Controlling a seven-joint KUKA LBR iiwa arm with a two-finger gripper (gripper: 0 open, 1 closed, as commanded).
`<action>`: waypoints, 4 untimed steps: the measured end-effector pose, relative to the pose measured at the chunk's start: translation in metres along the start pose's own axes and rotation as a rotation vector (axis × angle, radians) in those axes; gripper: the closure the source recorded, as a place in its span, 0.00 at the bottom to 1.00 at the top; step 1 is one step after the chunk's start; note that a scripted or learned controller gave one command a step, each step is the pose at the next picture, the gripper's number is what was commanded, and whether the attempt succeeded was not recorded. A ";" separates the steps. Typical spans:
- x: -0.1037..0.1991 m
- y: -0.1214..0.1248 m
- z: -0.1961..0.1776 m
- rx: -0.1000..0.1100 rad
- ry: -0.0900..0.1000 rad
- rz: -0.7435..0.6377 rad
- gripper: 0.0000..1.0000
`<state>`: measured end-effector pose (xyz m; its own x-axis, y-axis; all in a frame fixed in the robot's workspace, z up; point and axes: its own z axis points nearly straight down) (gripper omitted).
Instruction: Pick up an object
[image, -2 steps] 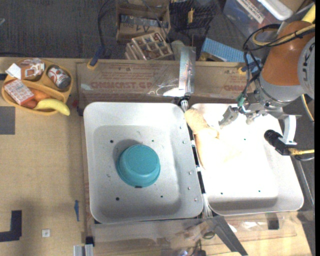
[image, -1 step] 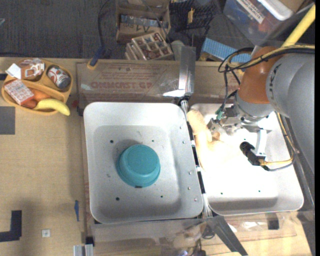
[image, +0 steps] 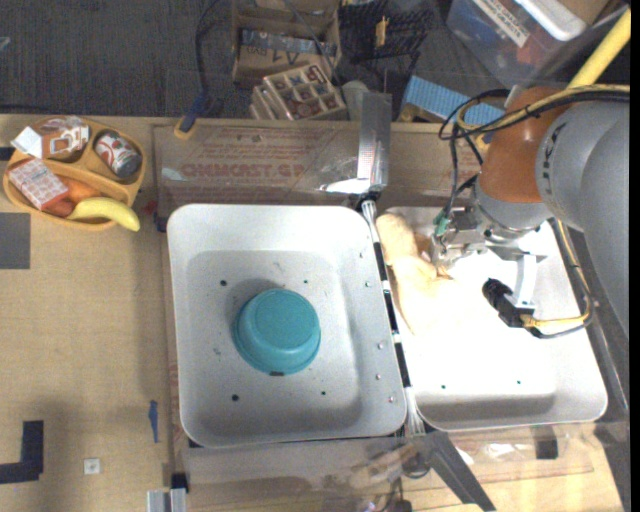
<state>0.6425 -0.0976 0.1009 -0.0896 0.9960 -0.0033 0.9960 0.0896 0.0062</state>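
Pale tan object (image: 400, 258) lies in the right bin (image: 510, 408), in its far left corner, up against the wall shared with the left bin (image: 190, 330). It is just beside the gripper (image: 447, 248), on the side away from the arm; touching or a hair apart, can't tell. The lump is long, soft-looking and washed out by glare; possibly a food replica, shape too blown out to name. Nothing is visibly held.

The gripper is low over the right bin's far end, and whether it is released or clenched can't be told, since the tip is a dark cluster against white glare. Behind it an orange band (image: 515, 150) sits above the wrist, then the grey arm (image: 595, 150) runs off to the right. A black cable with a plug (image: 505, 300) hangs from the wrist, nearer the camera than the gripper.

A teal bowl (image: 278, 330) sits upside down near the middle of the left bin, well apart from the gripper, across the divider. Further off past the left bin, on the bench, is a yellow tray (image: 25, 190) with a banana (image: 105, 211) at its near edge.
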 end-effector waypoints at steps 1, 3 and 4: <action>0.000 0.000 0.000 0.000 0.000 0.000 0.00; 0.003 0.002 -0.002 -0.010 0.001 -0.164 1.00; 0.003 0.002 -0.002 -0.010 0.000 -0.164 0.00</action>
<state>0.6440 -0.0946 0.1028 -0.2508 0.9680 -0.0049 0.9679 0.2509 0.0154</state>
